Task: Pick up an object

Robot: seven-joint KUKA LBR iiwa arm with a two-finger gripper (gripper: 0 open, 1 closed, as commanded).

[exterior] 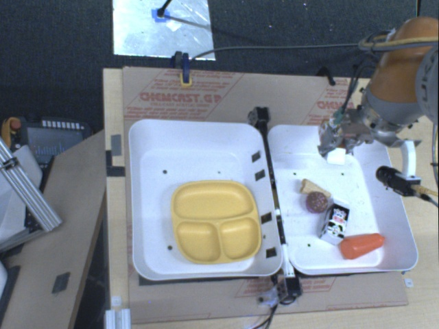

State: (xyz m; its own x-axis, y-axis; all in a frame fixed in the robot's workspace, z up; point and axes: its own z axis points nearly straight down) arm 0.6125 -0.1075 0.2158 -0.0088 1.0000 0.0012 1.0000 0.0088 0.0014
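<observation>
- Gripper [335,142] low over far part of right bin [398,184], near its back wall; arm w/ orange band comes in from upper right.
- Small white block [336,156] sits right at gripper tip, touching or just under it. Can't tell if it's between the fingers or lying on bin floor; can't tell whether gripper is open or closed, tip too blurred.
- Right bin contents, going outward from gripper twd near edge:
  - tan wedge-shaped piece [313,186], mid bin, apart from white block.
  - dark red round item [317,201], touching or just beside the wedge on its near side.
  - small black-and-white carton [335,224], lying tilted, just near-right of the round item.
  - orange carrot-like item [361,245], lying on its side near front-right corner, just beside the carton's near end.
- Black cylindrical part [392,177] at right rim of right bin, w/ cable; looks like rig hardware.
- Left bin [147,156], side by side w/ right one, black clips along shared edge. Holds one yellow divided tray [216,221], 3 compartments (one long at far side, two smaller at near side), lying flat in near-centre part.
- Both bins on a cardboard sheet [206,94] w/ red print, on bench.
</observation>
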